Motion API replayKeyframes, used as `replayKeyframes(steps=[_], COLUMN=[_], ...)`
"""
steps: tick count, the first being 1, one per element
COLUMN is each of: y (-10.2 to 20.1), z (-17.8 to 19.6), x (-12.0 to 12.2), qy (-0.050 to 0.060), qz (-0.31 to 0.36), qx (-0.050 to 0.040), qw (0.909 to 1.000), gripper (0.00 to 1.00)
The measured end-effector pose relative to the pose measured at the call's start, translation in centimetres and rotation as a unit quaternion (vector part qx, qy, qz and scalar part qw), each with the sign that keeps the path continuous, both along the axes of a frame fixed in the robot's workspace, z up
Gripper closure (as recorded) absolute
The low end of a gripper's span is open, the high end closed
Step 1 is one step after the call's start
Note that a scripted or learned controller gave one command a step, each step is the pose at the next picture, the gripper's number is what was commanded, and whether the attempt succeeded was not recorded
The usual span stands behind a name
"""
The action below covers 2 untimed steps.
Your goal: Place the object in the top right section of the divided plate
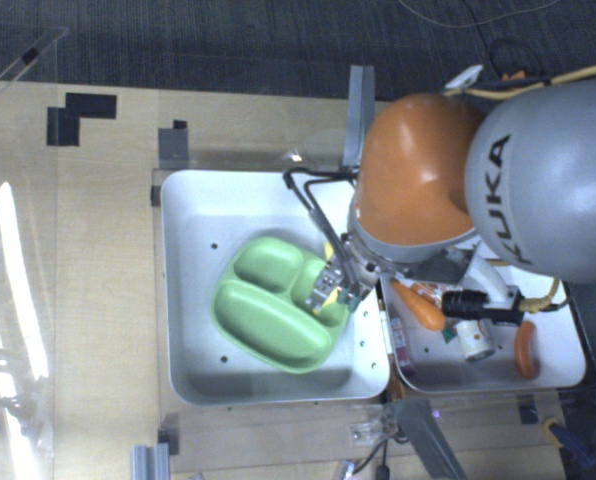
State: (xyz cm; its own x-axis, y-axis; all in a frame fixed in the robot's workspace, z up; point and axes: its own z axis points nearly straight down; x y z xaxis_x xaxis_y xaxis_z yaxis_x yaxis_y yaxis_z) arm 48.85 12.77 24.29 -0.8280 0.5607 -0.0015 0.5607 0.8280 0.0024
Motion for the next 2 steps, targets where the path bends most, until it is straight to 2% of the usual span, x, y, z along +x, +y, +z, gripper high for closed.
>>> replayKeyframes(steps=[1, 2], y=[-4.8, -5.0], z=[19.3, 16.5], x=[0.1, 0.1], qy=[-0.003, -0.002], qz=[0.101, 0.006], qx=[-0.0005, -0.0003], qw=[0.9949, 1.0000], gripper=[1.00, 1.00])
